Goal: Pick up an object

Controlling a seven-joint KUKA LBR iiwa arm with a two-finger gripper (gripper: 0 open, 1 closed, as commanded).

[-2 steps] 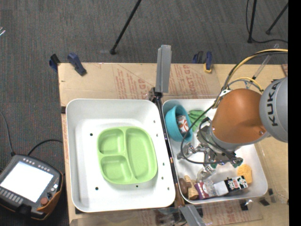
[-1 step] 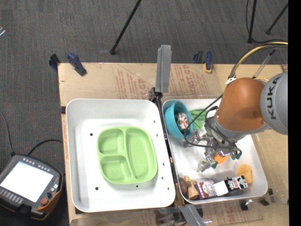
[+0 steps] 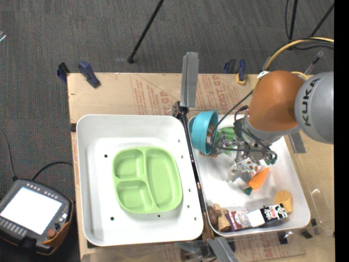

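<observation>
1. Gripper (image 3: 244,171) hangs low in the right bin (image 3: 294,171); whether anything is clasped I cannot tell.
2. Toy carrot (image 3: 258,179) lies just beside it.
3. Along the near wall: small carton (image 3: 272,213), cookie (image 3: 283,200).
4. Blue bowl (image 3: 203,131) tilts against the far-left corner.
5. Green divided plate (image 3: 146,179) sits in the left bin (image 3: 92,146).

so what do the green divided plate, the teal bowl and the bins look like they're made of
Green divided plate: likely moulded plastic, matte even colour, soft rounded compartment edges.
Teal bowl: probably plastic too, smooth with a slight sheen, thin rim, tipped on its side.
White bins: seemingly thin formed plastic, satin finish with rounded corners, though coated metal can't be ruled out.
</observation>
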